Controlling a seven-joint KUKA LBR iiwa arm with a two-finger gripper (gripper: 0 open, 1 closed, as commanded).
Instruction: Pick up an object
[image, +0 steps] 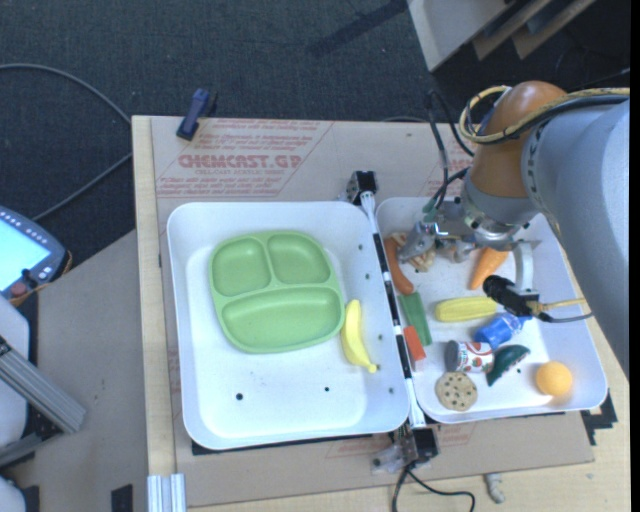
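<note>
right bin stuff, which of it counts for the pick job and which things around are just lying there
For the pick:
gripper
carrot
corn cob
cookie
orange
blue bottle

Lying about:
green tray
banana
blue clip

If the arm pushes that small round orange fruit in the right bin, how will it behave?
The small round orange fruit would probably roll, since it looks near-spherical and rests on the smooth floor of the right white bin. It lies close to the bin's corner, so the wall might stop it. It looks like a toy, so likely light, and its curved surface may slip from a pinch.
</note>
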